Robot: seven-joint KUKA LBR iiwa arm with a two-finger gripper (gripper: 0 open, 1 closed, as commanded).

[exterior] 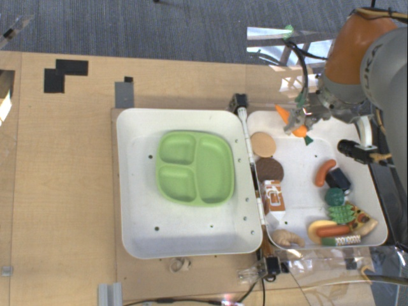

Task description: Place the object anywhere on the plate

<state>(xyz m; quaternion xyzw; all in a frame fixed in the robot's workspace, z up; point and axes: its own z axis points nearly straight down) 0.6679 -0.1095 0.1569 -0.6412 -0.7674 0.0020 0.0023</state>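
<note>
On the pale wooden surface (64, 190), we are looking down on two shallow white bins set side by side. The left white bin (137, 234) is carrying a light green plastic plate with three compartments (194, 169), lying flat near its middle. The right white bin (376, 231) is holding a scatter of toy food: a round tan cookie-like disc (262, 144) is sitting near its left wall, with a dark brown round patty (269, 169) just below it and a small orange-and-white carton (274, 196) lying below that. Farther right, a red sausage-shaped piece (324, 172) is leaning beside a dark blue block (338, 179), and a green leafy piece (336, 197) is resting under them. At the bin's upper edge, we are seeing the grey arm with its orange band (354, 43) reaching in, its gripper (301, 121) hanging over a small orange carrot-shaped toy with a green tip (298, 131). We cannot tell how the gripper stands, nor whether it is gripping the carrot.
</note>
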